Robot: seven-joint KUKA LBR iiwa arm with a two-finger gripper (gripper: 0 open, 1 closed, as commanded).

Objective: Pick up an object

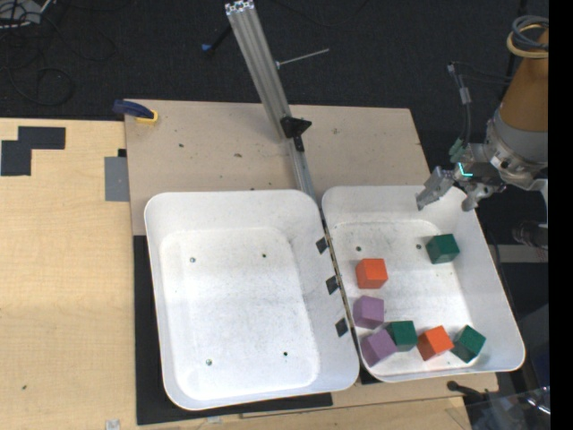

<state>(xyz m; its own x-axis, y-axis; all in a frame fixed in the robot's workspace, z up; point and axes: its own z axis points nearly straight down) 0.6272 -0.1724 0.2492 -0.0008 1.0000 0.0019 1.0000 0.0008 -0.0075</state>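
The right bin [394,209] holds several small blocks. A green cube [442,248] lies near its far right side, and an orange cube [372,272] sits toward the middle. Two purple cubes [368,311] [378,345], a second green cube [403,333], another orange cube [435,341] and a third green cube [468,342] cluster along the near edge. My gripper [452,193] hovers over the bin's far right corner, above and beyond the first green cube. Its two fingers stand spread apart with nothing between them.
The left bin [179,218] lies beside the right one, with black clips [329,284] along the shared rim. An aluminium rail [264,70] slants up from behind the bins. A blue and yellow object [135,110] lies at the bench's far left corner.
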